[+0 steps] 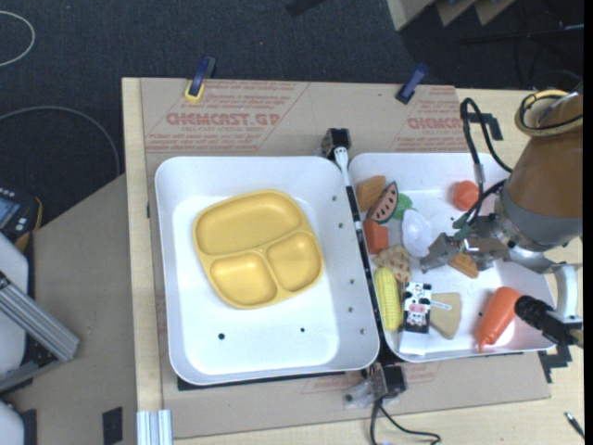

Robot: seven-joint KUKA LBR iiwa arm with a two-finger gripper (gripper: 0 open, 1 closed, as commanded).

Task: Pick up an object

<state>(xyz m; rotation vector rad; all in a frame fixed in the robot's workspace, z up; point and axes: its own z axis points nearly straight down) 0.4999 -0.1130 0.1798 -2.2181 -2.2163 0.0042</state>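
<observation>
Where brown board (278, 119) bears two white bins (176, 248), dark carpet (139, 26) around.

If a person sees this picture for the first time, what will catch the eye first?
First, the yellow divided plate, lying alone in the left bin. Next, the right bin, crowded with toy food: a carrot near its front right corner, a corn cob by its left wall. The arm's end effector hangs low over this pile.

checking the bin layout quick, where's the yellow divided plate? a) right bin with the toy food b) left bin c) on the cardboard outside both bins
b: the yellow divided plate lies flat in the left bin, while the toy food such as the corn cob and carrot sits in the right bin.
</observation>
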